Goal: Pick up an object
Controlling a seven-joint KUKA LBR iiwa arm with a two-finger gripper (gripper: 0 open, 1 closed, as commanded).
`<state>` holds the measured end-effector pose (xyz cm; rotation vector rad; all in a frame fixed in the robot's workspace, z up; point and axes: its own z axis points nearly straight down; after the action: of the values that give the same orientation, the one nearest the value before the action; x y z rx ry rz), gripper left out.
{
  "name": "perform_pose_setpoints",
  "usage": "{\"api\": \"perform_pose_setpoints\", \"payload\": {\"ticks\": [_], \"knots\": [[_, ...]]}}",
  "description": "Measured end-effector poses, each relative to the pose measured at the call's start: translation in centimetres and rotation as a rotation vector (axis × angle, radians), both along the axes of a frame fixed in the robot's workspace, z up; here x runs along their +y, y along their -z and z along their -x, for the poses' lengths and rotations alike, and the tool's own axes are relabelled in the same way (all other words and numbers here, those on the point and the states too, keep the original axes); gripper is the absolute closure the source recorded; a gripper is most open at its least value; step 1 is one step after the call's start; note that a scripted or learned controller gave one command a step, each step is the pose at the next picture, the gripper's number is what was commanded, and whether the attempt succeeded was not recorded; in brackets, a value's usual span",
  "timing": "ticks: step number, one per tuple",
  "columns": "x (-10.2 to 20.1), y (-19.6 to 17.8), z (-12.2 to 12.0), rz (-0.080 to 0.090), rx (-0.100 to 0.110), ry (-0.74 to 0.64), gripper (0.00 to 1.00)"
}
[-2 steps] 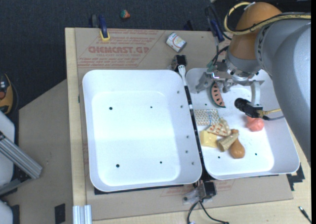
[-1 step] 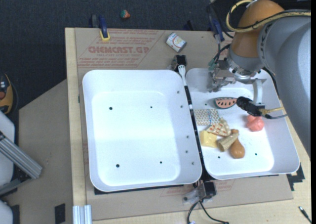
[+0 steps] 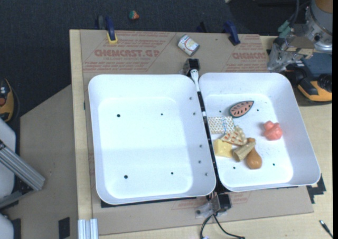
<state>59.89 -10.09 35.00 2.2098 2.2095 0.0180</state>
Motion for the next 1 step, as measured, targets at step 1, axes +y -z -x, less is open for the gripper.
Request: {"api": "perform_pose_setpoints", "payload": {"ticks": [1], "knots": [[-1.67,-15.01,-2.65,0.002,-0.003,-0.001,1.0]]}}
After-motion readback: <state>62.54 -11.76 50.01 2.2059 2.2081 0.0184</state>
